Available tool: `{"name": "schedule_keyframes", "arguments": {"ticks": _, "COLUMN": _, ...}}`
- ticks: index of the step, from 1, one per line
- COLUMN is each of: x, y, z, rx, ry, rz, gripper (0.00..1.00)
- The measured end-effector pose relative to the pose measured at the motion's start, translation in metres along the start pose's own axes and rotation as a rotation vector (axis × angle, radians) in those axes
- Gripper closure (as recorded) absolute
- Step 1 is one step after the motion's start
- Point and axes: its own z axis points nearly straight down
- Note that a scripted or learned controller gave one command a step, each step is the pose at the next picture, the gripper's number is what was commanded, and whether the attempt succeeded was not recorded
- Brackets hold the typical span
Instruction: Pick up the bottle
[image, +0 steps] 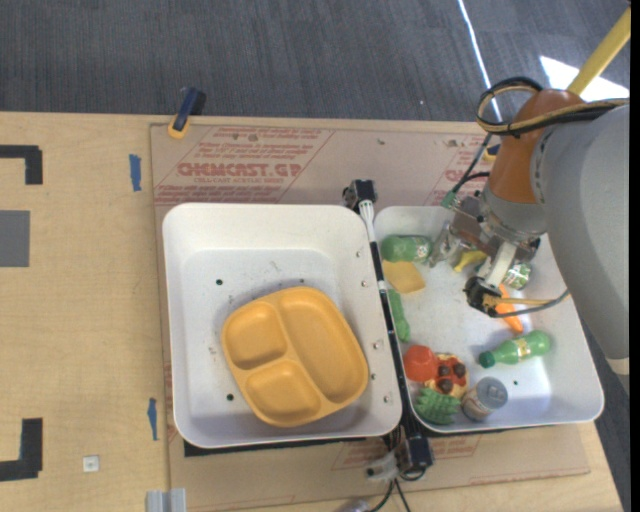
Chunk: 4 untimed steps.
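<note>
The counter (80, 300) bears two white bins. The grey arm (590, 200) reaches over the right bin (575, 400). The left bin (190, 240) holds a yellow divided tray (292, 355). The claw (458, 248) hangs over the right bin's far end; its opening cannot be told. The green bottle (515, 350) lies on its side near that bin's right wall, apart from the claw.
</note>
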Motion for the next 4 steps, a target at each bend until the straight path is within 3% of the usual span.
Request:
{"name": "schedule_keyframes", "arguments": {"ticks": 1, "x": -0.003, "y": -0.068, "z": -0.085, "rx": 0.001, "ry": 0.017, "rz": 0.052, "gripper": 0.00}}
{"name": "schedule_keyframes", "arguments": {"ticks": 2, "x": -0.012, "y": -0.025, "z": -0.038, "rx": -0.001, "ry": 0.016, "rz": 0.198, "gripper": 0.00}}
{"name": "schedule_keyframes", "arguments": {"ticks": 3, "x": -0.011, "y": -0.025, "z": -0.048, "rx": -0.001, "ry": 0.016, "rz": 0.196, "gripper": 1.00}}
{"name": "schedule_keyframes", "arguments": {"ticks": 4, "x": -0.011, "y": -0.025, "z": -0.048, "rx": 0.000, "ry": 0.015, "rz": 0.196, "gripper": 0.00}}
